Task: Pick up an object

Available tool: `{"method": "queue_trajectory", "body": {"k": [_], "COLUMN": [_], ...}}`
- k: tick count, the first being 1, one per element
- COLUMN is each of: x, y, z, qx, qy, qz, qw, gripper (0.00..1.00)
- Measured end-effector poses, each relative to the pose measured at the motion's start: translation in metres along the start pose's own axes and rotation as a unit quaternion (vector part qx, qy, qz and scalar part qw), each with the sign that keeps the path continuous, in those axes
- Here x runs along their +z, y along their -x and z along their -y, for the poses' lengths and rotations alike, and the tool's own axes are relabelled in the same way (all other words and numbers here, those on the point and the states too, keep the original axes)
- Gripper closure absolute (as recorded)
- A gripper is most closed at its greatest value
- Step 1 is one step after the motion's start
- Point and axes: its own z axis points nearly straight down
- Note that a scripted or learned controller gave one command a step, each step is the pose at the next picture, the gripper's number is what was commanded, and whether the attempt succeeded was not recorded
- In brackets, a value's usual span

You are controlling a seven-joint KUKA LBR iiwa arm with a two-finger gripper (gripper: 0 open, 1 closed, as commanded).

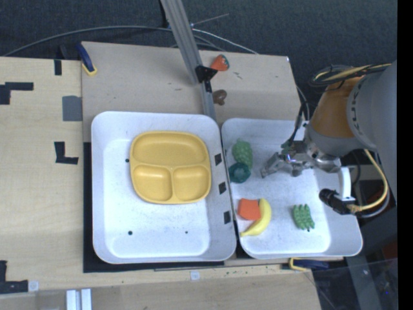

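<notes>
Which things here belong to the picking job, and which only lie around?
For the job:
- end effector
- green bumpy toy
- teal cup
- orange block
- banana
- green spiky toy

Lying about:
- yellow divided plate
- orange clamp

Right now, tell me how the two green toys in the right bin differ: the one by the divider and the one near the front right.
The green toy by the divider is rounded and bumpy, while the green toy near the front right is smaller and spiky. The first touches a dark teal object; the second lies alone. The first is duller, the second brighter. Both are green and rest on the floor of the right bin.
</notes>
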Motion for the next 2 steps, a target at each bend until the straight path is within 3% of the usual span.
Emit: {"method": "queue_trajectory", "body": {"k": [1, 2], "x": [-0.013, -0.058], "y": [0.000, 0.006], "z": [-0.001, -0.004], "qx": [-0.001, 0.000], "qy": [0.002, 0.005], "qz": [0.000, 0.001], "qw": [1.0000, 1.0000], "gripper": [1.00, 1.00]}}
